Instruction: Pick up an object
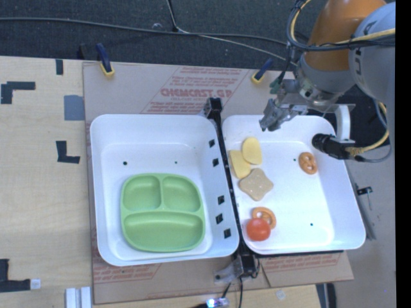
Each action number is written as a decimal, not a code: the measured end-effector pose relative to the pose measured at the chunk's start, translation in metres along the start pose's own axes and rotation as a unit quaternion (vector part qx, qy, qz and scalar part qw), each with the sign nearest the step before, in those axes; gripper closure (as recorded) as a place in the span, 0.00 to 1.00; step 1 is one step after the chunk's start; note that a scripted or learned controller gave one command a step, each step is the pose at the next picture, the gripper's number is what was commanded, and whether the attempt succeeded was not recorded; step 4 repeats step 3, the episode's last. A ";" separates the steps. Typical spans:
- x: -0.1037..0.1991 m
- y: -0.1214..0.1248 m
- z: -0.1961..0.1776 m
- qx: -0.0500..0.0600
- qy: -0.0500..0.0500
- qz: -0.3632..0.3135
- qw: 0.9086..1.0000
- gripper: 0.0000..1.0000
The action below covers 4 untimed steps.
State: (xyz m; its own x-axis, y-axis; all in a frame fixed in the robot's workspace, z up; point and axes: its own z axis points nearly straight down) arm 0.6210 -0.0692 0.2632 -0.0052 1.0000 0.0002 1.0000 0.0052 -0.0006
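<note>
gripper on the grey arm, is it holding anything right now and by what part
Nothing is held. The two-finger gripper hangs over the far edge of the right white bin, apart from the yellow oval food piece lying below it.

Pale wooden bench (38,191), black tape marks (63,151) on it. Brown cardboard sheet (186,92) with red print over bench, blue-yellow clamps (104,61) at cardboard's far edge. Beyond cardboard, dark carpet floor (96,11) crossed by black cables (170,8).
</note>
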 end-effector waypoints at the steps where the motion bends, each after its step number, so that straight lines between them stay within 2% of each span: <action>1: 0.042 -0.005 0.011 0.001 0.000 0.000 1.000 1.00; 2: 0.086 -0.013 0.028 0.001 0.000 0.000 1.000 1.00; 3: 0.137 -0.027 0.025 0.001 0.000 -0.001 1.000 1.00; 4: 0.137 -0.027 0.025 0.001 0.000 -0.001 1.000 1.00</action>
